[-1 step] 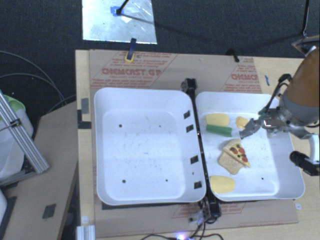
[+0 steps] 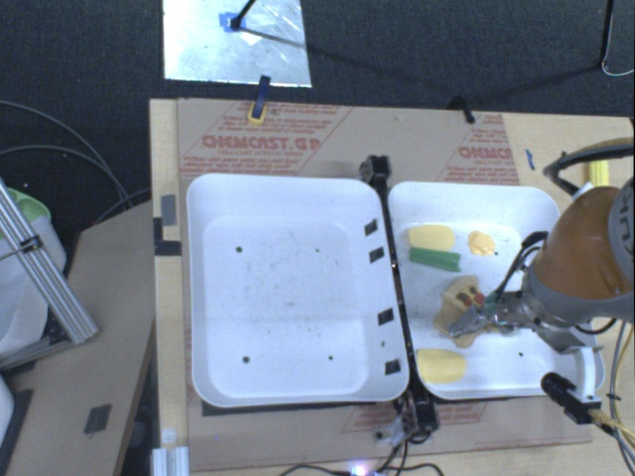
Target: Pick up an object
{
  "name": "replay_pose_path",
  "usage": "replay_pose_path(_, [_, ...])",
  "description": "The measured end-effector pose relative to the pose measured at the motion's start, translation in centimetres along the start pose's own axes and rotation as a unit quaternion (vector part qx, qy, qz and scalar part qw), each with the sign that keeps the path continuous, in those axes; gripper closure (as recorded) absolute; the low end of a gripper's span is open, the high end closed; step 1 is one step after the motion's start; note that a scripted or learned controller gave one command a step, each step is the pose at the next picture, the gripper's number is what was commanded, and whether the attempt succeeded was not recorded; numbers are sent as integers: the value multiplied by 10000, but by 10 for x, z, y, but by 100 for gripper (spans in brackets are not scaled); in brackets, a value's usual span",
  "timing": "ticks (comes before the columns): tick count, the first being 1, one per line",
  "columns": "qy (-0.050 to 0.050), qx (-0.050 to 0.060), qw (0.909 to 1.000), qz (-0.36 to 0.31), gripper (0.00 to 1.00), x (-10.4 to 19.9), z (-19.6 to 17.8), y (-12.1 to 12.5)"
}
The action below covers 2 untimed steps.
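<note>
Right white plastic bin (image 2: 536, 201) holds all the items. Green flat stick-shaped block (image 2: 435, 258) lies with its long axis running left-right, tilted slightly down to the right, just below and touching the pale yellow rounded block (image 2: 432, 236). Small orange-yellow chunk (image 2: 481, 243) sits right of those, apart from them. Pale yellow oval piece (image 2: 441, 366) lies near the bin's front edge, long axis roughly left-right. Tan lumpy object (image 2: 459, 297) sits mid-bin, between the green stick and the oval piece.

Left white plastic bin (image 2: 283, 291) has a wide bare floor; the black divider strip (image 2: 394, 286) separates the two bins. Right half of the right bin is covered by the arm.

Two-finger gripper (image 2: 466, 323) is low on the tan lumpy object, tips at its lower edge, touching or nearly so. Finger opening: cannot tell, too blurred and small. Nothing clearly sits between the fingers.
</note>
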<state>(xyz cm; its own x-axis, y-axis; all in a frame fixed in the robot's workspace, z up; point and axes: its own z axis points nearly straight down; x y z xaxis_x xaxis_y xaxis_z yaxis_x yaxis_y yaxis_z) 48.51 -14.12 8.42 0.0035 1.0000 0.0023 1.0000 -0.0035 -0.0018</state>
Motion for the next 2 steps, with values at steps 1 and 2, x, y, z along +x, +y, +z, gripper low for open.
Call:
replay_pose_path(1, [-21, -61, 10000, -58, 0, 6, -5, 89])
replay_pose_path(2, [-17, -61, 10000, -40, 100, 6, -16, 86])
